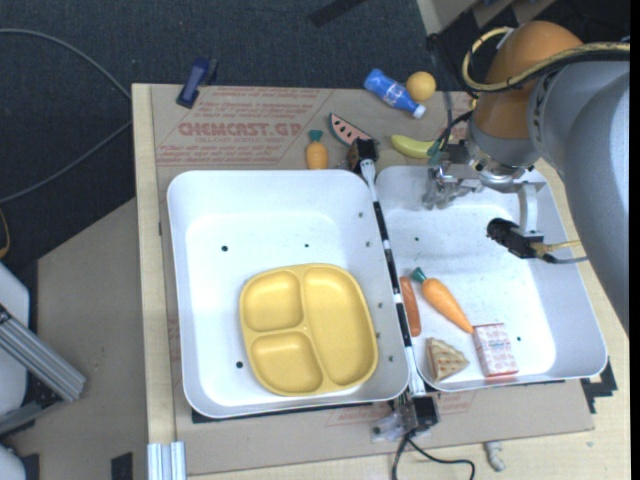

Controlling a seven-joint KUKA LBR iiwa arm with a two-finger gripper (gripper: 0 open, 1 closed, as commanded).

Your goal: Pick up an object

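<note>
The carrot (443,303) lies well below the tool (445,190) in the right bin (560,298).

The arm (585,98) is big, round and grey, with a smooth shiny skin. An orange band (520,78) goes around it near the wrist. A thin cable loops beside the band. The gripper (447,190) is small, silver metal.
</note>
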